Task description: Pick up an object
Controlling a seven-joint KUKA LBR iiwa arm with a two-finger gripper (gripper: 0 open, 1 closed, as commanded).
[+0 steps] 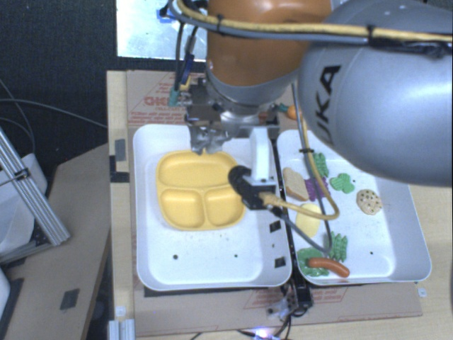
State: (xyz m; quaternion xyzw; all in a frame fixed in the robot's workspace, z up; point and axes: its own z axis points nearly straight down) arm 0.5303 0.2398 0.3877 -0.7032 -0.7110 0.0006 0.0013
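1. Yellow divided plate (199, 190) lies flat in the left bin (212, 264), and I take it as my landmark.
2. Just beyond the plate's far rim, I see the gripper (205, 142) hanging low under the orange-banded arm (269, 20).
3. Whether the fingers are spread or closed, I cannot tell; the wrist hides them.
4. Right of the plate, the other bin (396, 257) holds toy food: a cookie (369, 201), a sausage (327, 266), a bread slice (295, 183) and green pieces.
5. I judge the plate to be light, stiff, smooth plastic, likely slippery.
6. Its raised rim or a divider ridge looks like my best hold; the flat wells offer nothing to pinch.
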